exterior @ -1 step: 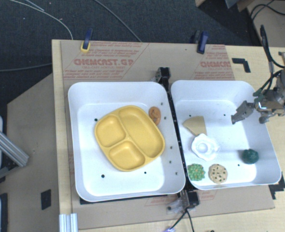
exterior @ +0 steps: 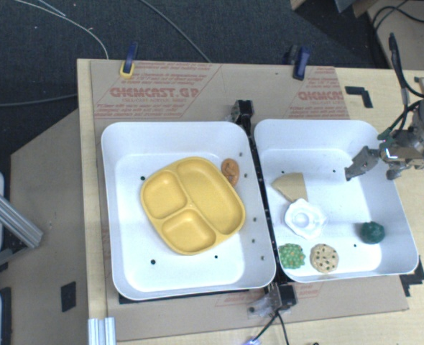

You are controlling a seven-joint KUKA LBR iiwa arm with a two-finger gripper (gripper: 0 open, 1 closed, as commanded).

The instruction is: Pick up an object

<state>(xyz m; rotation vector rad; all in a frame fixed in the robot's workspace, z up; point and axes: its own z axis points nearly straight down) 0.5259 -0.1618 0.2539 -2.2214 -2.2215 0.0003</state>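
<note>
Claw [exterior: 356, 169] hovering over right bin [exterior: 392, 200], finger spread impossible to tell, gripping nothing visible. Tan wedge [exterior: 291, 187] left of claw: likely light, stiff; pinching across thin flat edges looking best.

The right bin [exterior: 384, 268] has open floor across its far half and down its right side, broken only by the gripper [exterior: 361, 165] hanging over the far right part. Its near left corner is crowded: a tan wedge [exterior: 291, 187], a white fried egg [exterior: 302, 218], a green piece [exterior: 291, 255] and a cookie [exterior: 324, 258] sit close together, with narrow gaps. A dark green ball [exterior: 372, 231] lies apart. In the left bin [exterior: 118, 192], a yellow divided plate [exterior: 192, 205] fills the middle, a small brown item [exterior: 230, 169] just beside it, leaving bare margins along the walls.
</note>
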